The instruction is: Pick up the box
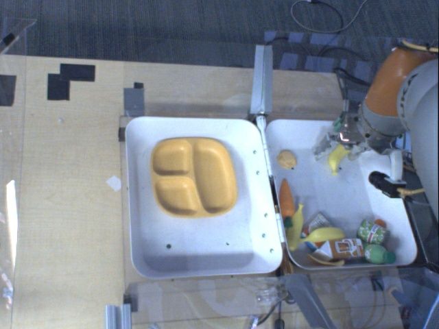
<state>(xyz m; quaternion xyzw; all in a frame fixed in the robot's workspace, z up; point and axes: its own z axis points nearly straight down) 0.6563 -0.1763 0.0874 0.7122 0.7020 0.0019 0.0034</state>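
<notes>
Wooden bench (68, 204) — two white bins (206, 262), grey carpet (137, 12) behind.

Grey arm with orange band, reaching from right, end effector (341, 142) lowered — wrist bent down

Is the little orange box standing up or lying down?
Lying down. The box rests flat on its broad side on the floor of the right bin, at the near edge, among the banana and bottle.

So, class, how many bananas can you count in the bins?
2, maybe more hidden: one banana at the pincer in the right bin, another banana in the pile near its front.
</notes>
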